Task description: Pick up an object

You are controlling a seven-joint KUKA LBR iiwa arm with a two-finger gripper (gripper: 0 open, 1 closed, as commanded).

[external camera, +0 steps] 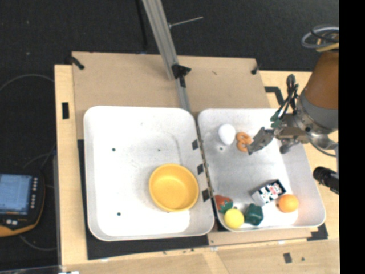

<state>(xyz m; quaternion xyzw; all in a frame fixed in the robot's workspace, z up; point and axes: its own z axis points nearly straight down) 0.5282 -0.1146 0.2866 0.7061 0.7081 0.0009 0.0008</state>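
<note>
My gripper (271,146) hangs over the upper middle of the right bin (251,173), open, with nothing between its fingers. Its left finger (259,140) points down-left, almost touching a small orange pretzel-shaped piece (243,142). A white egg (226,134) lies just left of that piece. Along the bin's front edge lie a black-and-white box with a red mark (268,192), an orange ball (288,203), a dark green block (254,214), a yellow ball (234,218) and a small red and green item (222,201).
A yellow bowl (174,187) sits in the left bin (125,153) near its front right. A grey metal post (165,39) slants up from the divider between the bins. The arm's orange band (325,87) is at the right.
</note>
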